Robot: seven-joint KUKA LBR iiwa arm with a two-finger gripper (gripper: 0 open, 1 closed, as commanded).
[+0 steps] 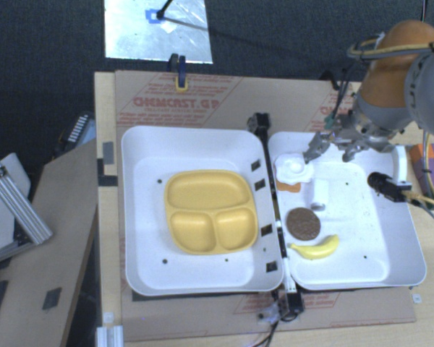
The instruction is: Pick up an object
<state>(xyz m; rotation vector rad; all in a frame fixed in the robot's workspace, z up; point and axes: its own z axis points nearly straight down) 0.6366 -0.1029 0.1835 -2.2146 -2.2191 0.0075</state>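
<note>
Banana point(315, 248), near edge of right bin point(401, 266); brown disc point(303, 223) just beyond; white-and-orange item point(290, 170) at far left. Gripper point(335, 147) hovers there, fingers spread, grasping nothing. Step: approach; next, descend and close.

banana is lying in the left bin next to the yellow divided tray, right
Not quite. The camera view shows the banana in the right bin, just below the brown round cookie. The yellow divided tray sits in the left bin.
</note>
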